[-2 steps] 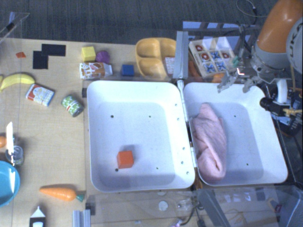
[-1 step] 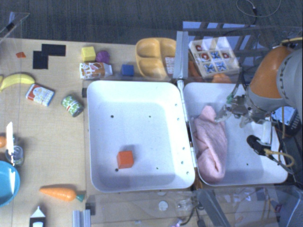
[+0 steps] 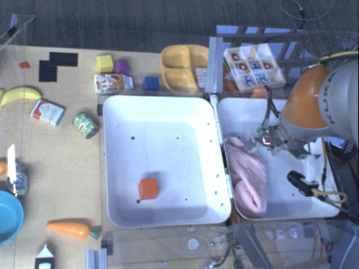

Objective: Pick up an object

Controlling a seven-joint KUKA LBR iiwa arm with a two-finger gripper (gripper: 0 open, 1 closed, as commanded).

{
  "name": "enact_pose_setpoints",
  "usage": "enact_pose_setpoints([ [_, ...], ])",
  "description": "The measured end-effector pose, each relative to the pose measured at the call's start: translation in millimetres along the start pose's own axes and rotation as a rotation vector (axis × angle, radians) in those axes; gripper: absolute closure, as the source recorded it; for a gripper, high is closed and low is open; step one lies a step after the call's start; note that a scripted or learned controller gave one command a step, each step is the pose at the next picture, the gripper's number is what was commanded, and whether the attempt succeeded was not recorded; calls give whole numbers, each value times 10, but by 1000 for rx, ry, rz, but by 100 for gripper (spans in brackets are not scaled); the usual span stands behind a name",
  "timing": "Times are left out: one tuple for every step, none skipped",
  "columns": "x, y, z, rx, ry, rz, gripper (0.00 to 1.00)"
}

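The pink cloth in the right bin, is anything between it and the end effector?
Nothing visible. The pink cloth lies along the left wall of the right bin, and the end effector is just above its upper end, with bare bin floor between them. The orange cube sits apart in the left bin.

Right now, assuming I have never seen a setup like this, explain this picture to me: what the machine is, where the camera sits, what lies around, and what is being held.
The camera is fixed above a bench and looks down at a slant. The big grey and orange shape at the right is a robot arm reaching in; its job is to pick up an object. Its gripper, the two-finger hand, sits low over the right bin, next to a pink cloth lying along that bin's left side. I cannot tell from here whether the gripper grips anything. The left bin holds one small orange block. Outside the bins, on the wooden bench, lie toy items: a banana, a carrot, a yellow cube and a yellow divided tray.
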State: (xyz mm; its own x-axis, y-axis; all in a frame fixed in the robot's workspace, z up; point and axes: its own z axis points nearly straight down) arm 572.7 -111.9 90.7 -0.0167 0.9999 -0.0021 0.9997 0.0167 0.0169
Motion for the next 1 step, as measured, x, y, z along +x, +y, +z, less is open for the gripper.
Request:
enact_pose_setpoints([
  [-546,264,-642,7,-1,38,0],
])
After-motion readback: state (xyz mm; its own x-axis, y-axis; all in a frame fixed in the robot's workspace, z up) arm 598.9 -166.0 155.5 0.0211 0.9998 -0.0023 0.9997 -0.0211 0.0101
